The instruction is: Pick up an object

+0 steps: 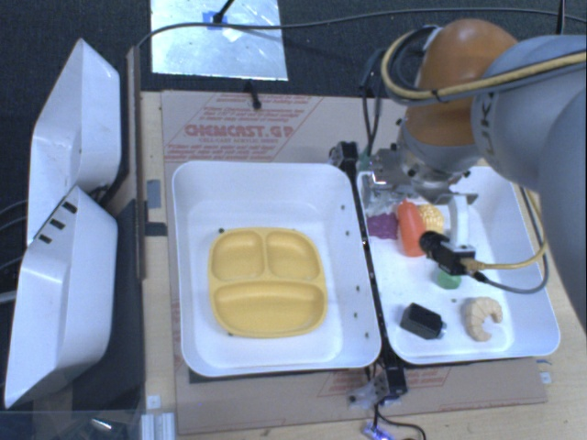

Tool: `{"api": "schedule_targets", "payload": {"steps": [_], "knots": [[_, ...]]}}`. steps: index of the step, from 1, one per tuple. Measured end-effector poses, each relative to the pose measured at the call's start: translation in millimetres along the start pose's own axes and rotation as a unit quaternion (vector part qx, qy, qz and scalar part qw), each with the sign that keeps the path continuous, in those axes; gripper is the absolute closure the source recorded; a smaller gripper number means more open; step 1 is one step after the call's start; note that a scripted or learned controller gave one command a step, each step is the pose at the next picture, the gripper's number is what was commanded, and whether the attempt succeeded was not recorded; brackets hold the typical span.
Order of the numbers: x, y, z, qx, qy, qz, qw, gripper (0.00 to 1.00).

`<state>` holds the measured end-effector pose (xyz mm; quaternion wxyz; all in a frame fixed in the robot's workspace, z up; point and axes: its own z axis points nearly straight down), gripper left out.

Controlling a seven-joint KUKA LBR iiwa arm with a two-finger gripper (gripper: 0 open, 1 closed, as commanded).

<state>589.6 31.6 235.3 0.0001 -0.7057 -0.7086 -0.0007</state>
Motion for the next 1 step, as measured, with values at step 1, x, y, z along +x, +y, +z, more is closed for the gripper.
{"api": "schedule_targets", "payload": {"steps": [1], "knots": [[51.4, 20.2, 12.9, 0.000, 0.000, 0.000, 1.0000, 1.00]]}}
